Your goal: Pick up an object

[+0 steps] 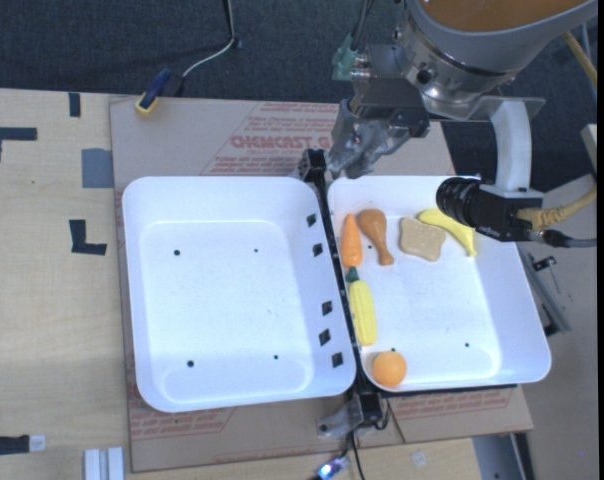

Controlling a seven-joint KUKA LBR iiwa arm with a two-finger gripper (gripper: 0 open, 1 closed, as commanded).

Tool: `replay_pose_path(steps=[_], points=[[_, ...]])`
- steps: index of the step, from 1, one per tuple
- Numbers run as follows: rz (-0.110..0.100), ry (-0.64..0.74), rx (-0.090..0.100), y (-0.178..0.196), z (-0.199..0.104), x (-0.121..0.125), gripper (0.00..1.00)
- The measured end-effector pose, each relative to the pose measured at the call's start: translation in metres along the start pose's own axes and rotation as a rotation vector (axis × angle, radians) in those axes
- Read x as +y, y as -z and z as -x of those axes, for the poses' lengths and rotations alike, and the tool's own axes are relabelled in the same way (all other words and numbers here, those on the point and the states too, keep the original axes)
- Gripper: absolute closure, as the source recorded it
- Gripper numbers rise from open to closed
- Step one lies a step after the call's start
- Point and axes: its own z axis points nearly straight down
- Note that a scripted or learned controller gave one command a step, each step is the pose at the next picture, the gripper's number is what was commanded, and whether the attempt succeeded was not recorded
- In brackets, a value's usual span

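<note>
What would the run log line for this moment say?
arm: gripper above right bin far edge | holding: nothing seen | right bin: carrot, drumstick, bread, banana, corn, orange

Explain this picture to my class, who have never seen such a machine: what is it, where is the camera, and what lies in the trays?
This is a robot arm, grey with an orange band, reaching in from the right. One fixed camera looks down at a slant on two shallow white trays. The arm's end effector hangs above the far edge where the trays meet, holding nothing I can see. The right tray holds toy food: a carrot, chicken leg, bread slice, banana, corn cob and orange. The left tray sits beside it.
</note>
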Motion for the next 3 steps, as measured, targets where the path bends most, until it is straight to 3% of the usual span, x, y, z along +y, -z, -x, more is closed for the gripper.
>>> replay_pose_path(steps=[1, 2, 3], points=[[-0.004, -0.003, -0.002, -0.003, -0.042, 0.013, 1.0], [-0.007, -0.002, -0.003, -0.028, -0.081, 0.0, 1.0], [-0.006, -0.005, -0.003, -0.026, -0.079, 0.0, 0.0]])
